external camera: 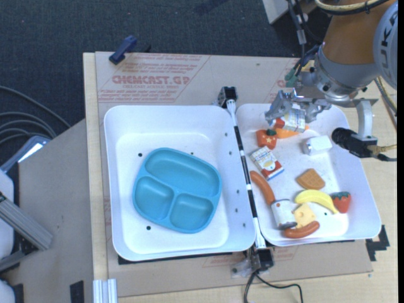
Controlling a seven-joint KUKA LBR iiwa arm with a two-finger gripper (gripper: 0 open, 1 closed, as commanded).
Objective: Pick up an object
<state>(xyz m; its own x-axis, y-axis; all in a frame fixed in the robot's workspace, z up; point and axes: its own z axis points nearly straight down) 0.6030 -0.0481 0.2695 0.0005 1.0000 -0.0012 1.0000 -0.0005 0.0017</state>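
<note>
Blue tray (177, 190): one, left bin (120, 137). Right bin (363, 194): two sausages (262, 186), one banana (315, 200). Hand (291, 113) at far edge, grip state unclear.

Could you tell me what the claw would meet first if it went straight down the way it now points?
Probably the orange toy right beneath the claw, though depth is hard to judge.
</note>
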